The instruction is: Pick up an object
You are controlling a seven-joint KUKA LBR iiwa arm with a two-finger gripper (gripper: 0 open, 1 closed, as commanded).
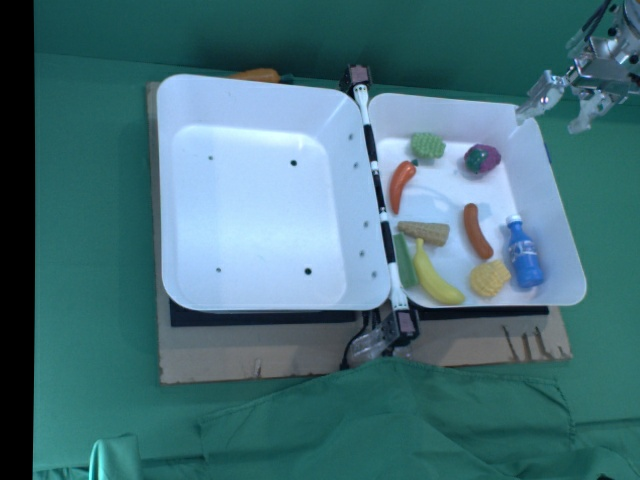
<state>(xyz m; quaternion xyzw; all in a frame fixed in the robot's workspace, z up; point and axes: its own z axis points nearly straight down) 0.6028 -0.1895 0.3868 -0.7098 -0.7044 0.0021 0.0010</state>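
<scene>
Camera view is showing me the candidates all lying in the right bin (565, 258): a blue bottle (523, 253) near the right wall, a yellow corn piece (489, 278) just beside it, a banana (437, 278), a red sausage (477, 231), an orange-red pepper (400, 184), a green broccoli (428, 146) and a purple piece (481, 158) toward the far side. Nothing is sitting between the fingers, so I am reading the pick as not yet begun. I am watching the gripper (566, 103) hanging above the far right corner of that bin, its two fingers standing apart and pointing down with nothing in them. The purple piece is looking like the nearest thing to it, though I am not choosing a target from here. The left bin (200, 108) is lying beside it, touching along the shared divider. Descent, closing and lifting are all remaining, by my judgement.
</scene>
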